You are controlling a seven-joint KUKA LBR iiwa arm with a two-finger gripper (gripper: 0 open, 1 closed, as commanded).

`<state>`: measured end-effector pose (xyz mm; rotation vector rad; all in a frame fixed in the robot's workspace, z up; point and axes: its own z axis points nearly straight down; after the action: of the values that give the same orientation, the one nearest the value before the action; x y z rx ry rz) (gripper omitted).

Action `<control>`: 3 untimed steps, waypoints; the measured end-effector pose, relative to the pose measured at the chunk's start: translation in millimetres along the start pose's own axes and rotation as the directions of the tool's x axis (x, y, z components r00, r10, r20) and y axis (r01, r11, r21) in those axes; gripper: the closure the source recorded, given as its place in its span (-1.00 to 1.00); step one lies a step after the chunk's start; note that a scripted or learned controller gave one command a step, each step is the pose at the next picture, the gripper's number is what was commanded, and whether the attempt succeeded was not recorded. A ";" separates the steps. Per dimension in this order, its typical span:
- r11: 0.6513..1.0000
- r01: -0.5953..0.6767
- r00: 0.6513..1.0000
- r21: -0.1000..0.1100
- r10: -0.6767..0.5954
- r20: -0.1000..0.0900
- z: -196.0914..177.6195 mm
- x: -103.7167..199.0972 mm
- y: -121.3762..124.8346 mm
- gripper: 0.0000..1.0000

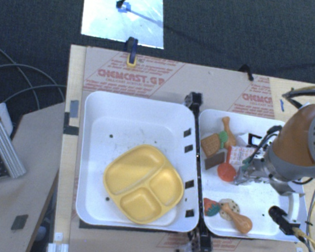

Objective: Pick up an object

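The right bin (259,229) holds several toy foods. A tan drumstick (227,127) lies at the back, with a waffle-like piece (212,142) and a brown block (215,159) next to it. A red-and-white box (237,154) and a red round piece (226,172) sit mid-bin. Near the front lie a small orange-and-green piece (211,205), a speckled cookie (229,206) and another drumstick (241,222). My gripper (243,177) reaches down from the right, just right of the red round piece and below the box. I see nothing clearly between its tips.
The left bin (104,116) holds a yellow divided plate (143,182). A black divider (196,161) separates the bins. The grey and orange arm (300,146) covers the right bin's right side. A blue clamp (132,51) stands behind the bins.
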<state>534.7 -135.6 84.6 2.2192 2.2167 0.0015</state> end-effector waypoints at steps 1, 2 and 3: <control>1.000 0.005 1.000 -0.009 -0.005 0.004 -49.1 -51.3 74.5 1.00; 1.000 -0.001 1.000 0.009 0.001 -0.004 2.2 -64.6 5.2 1.00; 1.000 0.001 1.000 0.006 -0.001 -0.005 0.4 -37.8 -49.2 1.00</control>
<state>485.5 -173.4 84.0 2.2230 2.2237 0.0001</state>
